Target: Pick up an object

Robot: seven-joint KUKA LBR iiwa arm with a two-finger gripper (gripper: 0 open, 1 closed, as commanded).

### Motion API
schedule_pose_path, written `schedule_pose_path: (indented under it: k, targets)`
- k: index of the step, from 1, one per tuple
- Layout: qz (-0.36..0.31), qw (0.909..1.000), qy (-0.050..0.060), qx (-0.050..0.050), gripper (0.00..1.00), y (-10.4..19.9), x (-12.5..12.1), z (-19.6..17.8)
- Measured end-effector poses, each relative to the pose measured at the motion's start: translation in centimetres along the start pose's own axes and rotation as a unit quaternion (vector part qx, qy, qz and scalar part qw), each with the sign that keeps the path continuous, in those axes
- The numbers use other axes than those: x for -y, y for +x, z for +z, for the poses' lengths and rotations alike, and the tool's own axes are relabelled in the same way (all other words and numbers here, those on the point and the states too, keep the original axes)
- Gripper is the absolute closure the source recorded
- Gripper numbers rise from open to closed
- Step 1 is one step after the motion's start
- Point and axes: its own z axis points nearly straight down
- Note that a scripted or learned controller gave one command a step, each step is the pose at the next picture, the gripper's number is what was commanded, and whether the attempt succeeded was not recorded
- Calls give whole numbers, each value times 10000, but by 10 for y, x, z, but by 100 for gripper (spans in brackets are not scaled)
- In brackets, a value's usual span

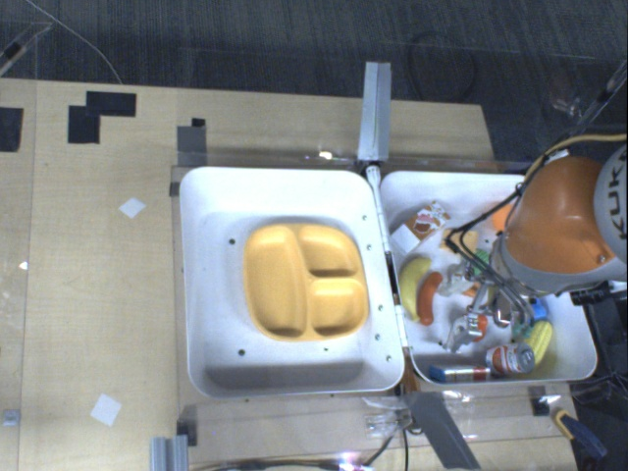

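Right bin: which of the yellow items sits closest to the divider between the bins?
The banana, lying beside the red sausage on the bin's left side. The corn cob lies far right, under the arm.

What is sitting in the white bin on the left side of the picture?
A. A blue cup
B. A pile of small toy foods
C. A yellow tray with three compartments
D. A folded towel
C. The left bin holds a yellow tray divided into three compartments, lying flat near its middle; the small food-like items, such as the banana, lie in the right bin, where the arm reaches in.
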Motion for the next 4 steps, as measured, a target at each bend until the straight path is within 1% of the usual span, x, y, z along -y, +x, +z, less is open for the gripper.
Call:
schedule_pose_path:
  k: [1,2,3,4]
  targets:
    - [1617,9868,-16,81,0,-7,29,16]
    - [3278,9447,-25,95,0,4,60,16]
    - [5341,8454,-36,80,0,-22,36,16]
    - [4244,9054,-19,76,0,-56,41,17]
